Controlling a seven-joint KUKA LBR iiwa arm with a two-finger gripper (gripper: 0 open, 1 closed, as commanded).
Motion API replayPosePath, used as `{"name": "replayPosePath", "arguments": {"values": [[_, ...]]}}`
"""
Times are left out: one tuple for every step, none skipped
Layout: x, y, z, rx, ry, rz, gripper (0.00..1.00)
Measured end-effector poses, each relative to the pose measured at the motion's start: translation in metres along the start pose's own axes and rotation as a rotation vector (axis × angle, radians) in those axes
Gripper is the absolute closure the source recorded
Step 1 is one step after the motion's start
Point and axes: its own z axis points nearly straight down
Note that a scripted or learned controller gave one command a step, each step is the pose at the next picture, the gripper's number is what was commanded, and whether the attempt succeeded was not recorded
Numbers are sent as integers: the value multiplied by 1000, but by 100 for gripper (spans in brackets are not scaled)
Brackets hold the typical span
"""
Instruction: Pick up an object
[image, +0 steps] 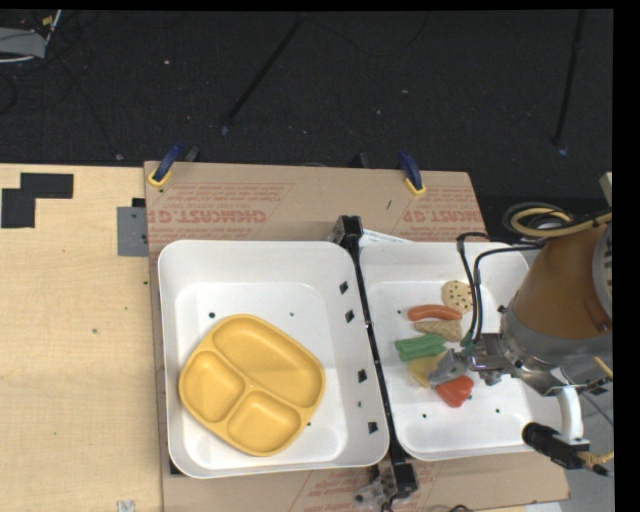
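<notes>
Claw (468, 362) low in the right bin (500, 440) among toy foods beside a red piece (455, 391), our arm (565, 290) reaching from the right; grip state we cannot tell.

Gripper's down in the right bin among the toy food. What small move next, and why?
Probably lift slightly and check. The gripper sits low in the right bin, among the yellowish piece, red piece and green piece; a grasp isn't evident.
</notes>
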Motion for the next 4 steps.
{"name": "replayPosePath", "arguments": {"values": [[0,0,44,-4,-1,0,0],[0,0,32,-6,-2,1,100],[0,2,-30,-10,-2,0,100],[4,-6,-82,-9,-2,0,100]]}}
